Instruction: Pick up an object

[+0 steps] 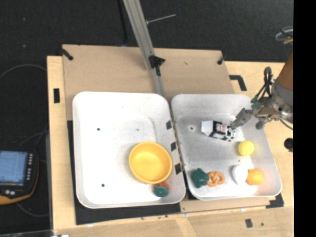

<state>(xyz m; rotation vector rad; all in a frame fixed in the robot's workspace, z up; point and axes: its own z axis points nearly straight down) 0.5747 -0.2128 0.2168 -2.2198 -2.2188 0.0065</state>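
Observation:
The right bin [197, 107] holds several small things. A white and black packet [216, 129] lies near its middle, with a yellow ball [246, 147] to its right. Along the front lie a dark green piece [199, 177], an orange pretzel-shaped piece [216, 178], a white lump [239, 174] and an orange ball [255, 177]. My gripper [241, 118] reaches in from the right edge and hangs just up and right of the packet, close to its right end. I see nothing held in it.
The left bin [98, 112] carries a yellow bowl [150, 161] near its front right, with a small green and red thing [160, 189] just in front of it. A grey metal pole [143, 38] slants in from the top toward the gap between the bins.

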